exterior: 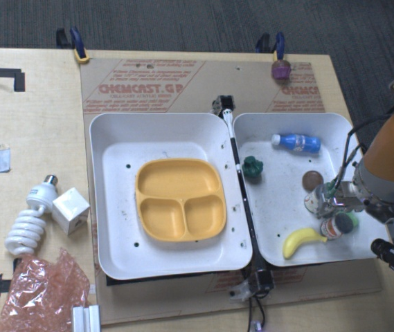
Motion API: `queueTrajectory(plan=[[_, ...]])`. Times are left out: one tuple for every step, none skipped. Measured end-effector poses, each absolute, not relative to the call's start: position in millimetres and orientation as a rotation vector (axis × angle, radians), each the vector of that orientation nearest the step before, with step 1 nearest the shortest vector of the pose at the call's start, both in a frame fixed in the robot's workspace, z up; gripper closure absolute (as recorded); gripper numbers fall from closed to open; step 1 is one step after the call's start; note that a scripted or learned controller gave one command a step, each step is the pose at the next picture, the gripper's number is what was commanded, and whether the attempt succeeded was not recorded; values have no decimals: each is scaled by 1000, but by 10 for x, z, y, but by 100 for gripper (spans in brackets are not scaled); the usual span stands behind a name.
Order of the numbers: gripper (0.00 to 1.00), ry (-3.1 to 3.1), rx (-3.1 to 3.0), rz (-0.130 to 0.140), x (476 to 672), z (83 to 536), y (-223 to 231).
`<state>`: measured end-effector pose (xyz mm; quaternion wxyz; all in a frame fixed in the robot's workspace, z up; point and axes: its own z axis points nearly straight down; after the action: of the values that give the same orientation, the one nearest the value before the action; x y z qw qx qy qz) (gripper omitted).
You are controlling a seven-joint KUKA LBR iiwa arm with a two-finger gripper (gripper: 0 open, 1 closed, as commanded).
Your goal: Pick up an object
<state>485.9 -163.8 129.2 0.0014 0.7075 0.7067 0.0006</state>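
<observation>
Down in the right bin (335,126), the pincer (329,200) hangs low near the right wall, among a cluster of small things: a brown ball (312,180) just above it, a small can-like cylinder (332,227) with a dark green cap end (347,222) just below, and a yellow banana (300,241) lying curved near the bin's front edge. Whether the pincer is released or clenched on anything cannot be told; metal and clutter blur together. The banana looks a light, smooth plastic toy, probably best taken across its thick middle. The blue bottle (298,142) lies on its side and could roll; a dark green lumpy toy (253,168) sits by the divider. The left bin (113,185) holds a stiff yellow three-compartment tray (181,199).
</observation>
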Motion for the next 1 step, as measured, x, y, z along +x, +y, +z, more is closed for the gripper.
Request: queueTrajectory(plan=[[100,2218,2221,0,4782,1859,-2227]])
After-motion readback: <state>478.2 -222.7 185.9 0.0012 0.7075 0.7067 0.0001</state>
